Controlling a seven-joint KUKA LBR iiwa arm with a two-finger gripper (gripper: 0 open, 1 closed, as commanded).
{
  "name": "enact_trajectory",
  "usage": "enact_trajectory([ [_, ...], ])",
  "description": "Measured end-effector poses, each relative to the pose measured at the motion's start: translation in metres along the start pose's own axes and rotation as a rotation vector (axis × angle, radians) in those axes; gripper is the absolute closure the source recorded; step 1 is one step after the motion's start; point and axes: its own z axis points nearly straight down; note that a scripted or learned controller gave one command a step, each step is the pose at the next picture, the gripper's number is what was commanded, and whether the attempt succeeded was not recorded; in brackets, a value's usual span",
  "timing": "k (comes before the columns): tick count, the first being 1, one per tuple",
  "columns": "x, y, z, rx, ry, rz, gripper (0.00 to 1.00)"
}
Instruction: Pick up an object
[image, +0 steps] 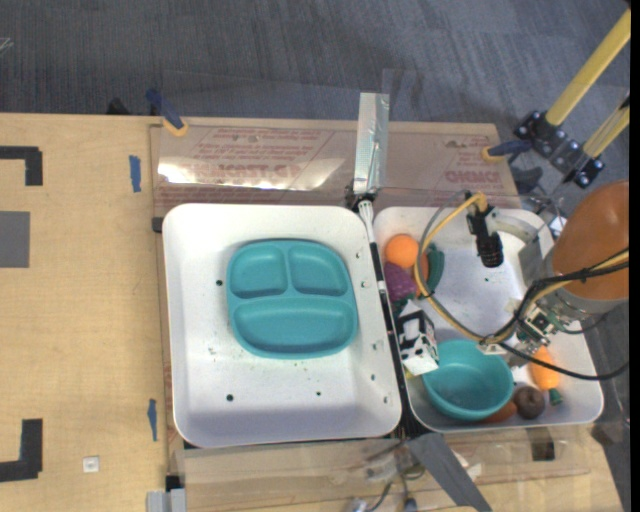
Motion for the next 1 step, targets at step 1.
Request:
enact_trajectory([
  [1, 0.0177, 0.0166, 0.0083, 0.006, 0.011, -0.357, 1.0],
])
